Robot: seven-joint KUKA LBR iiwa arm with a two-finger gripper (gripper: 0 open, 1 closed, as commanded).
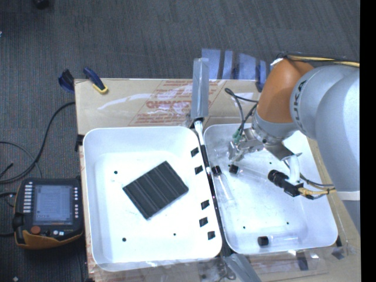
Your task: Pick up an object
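In the right bin (329, 228), toward its 11 o'clock corner, you will find the hand (238, 151) lowered close to the floor of the bin, with the grey arm (329, 116) and its orange band (279, 96) reaching in from 3 o'clock. Whether the hand is open, closed or gripping anything cannot be told from this angle; treat the grasp as unconfirmed.

Candidate objects for the pick:
- A small dark item (233, 169) lies just beside the hand at its 6 o'clock. This appears to be the nearest target.
- A clear tube with a dark cap (262, 240) lies near the 6 o'clock wall of the same bin, well apart from the hand.
- A dark ribbed slab (155, 189) lies flat and turned at an angle in the middle of the left bin (94, 228).

The low, tilted wrist pose suggests an approach chosen to reach into the corner without striking the bin wall.

Note the obstructions. The divider between the bins, with its row of black clips (202, 187), sits just at 9 o'clock of the hand and limits sideways travel. Cables and a black connector (282, 181) trail from the wrist at 4 o'clock. A teach pendant (50, 210) rests off the worktop at 9 o'clock, clear of the work.
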